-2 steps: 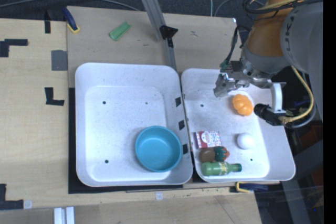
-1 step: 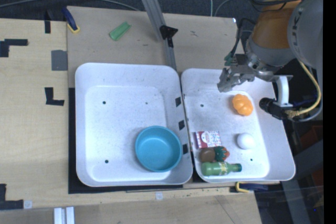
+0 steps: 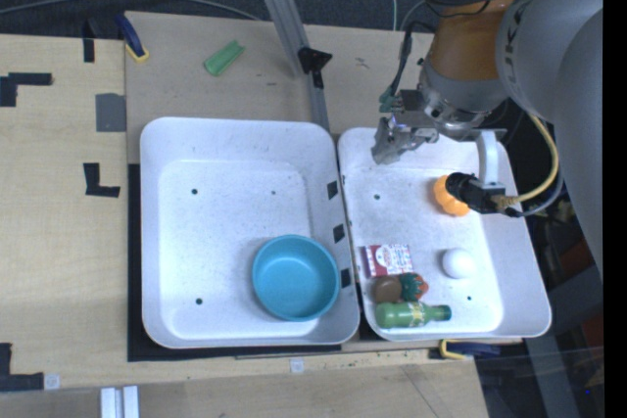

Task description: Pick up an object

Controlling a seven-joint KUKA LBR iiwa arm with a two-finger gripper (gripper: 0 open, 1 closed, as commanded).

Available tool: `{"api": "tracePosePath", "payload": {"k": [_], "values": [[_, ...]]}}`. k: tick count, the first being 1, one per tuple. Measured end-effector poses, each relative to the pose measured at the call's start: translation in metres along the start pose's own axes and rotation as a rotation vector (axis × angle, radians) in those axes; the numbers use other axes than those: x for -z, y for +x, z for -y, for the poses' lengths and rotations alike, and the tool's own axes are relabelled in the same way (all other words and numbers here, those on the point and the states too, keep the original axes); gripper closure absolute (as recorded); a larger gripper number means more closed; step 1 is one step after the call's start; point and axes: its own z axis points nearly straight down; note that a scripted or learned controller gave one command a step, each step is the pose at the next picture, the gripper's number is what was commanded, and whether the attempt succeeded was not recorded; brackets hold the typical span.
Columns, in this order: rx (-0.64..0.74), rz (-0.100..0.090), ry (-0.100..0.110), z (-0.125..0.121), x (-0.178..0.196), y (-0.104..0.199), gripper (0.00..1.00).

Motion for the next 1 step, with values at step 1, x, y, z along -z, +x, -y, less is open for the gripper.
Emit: {"api": "tracePosePath", "payload": {"k": [1], "values": [[0.000, 0.000, 0.000, -0.0130, 0.0049, 0.0491, 1.00]]}}
